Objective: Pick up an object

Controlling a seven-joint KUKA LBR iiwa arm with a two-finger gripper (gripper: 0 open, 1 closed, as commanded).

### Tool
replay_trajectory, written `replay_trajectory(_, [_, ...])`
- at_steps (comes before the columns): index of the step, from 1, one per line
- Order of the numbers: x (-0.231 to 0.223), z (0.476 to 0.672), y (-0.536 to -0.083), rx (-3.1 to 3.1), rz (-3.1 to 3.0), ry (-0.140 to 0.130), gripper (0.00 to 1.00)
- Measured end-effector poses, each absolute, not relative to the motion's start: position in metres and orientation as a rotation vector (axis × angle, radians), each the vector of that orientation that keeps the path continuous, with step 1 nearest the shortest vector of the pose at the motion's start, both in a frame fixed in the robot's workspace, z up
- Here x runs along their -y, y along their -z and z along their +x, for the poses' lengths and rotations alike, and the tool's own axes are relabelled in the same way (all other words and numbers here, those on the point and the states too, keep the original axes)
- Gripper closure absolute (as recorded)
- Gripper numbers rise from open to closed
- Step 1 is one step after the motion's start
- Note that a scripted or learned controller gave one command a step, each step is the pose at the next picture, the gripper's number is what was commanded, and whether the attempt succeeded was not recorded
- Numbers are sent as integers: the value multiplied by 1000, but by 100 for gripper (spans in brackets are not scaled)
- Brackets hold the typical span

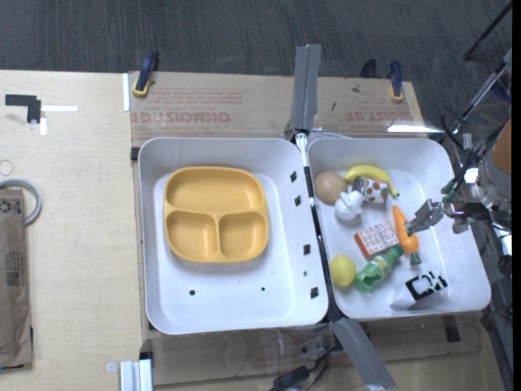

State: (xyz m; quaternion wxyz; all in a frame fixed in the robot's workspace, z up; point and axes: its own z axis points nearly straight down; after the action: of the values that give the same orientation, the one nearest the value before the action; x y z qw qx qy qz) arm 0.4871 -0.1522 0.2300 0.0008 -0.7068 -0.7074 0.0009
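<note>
From the overhead camera I see my claw (425, 216) reaching in from the right over the right bin (444, 157), fingers spread apart with nothing between them, hanging just beside the carrot (401, 226). The carrot lies tilted, its tip touching the red-and-white packet (376, 239), with the green bottle (378, 269) just below and the lemon (343, 270) left of that. A banana (368, 173), a brown ball (329, 186) and a small white figure (349, 204) crowd the upper part; a black-and-white piece (426, 285) sits apart near the front wall. The left bin (155, 243) carries a yellow divided plate (216, 214). I judge the carrot the nearest target: I'd turn the fingers across its narrow width, come straight down, and close only once both straddle it, so the packet isn't nudged
</note>
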Motion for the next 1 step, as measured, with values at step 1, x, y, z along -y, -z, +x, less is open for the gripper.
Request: replay_trajectory(1, [166, 517, -96, 2211, -2243, 6, 0])
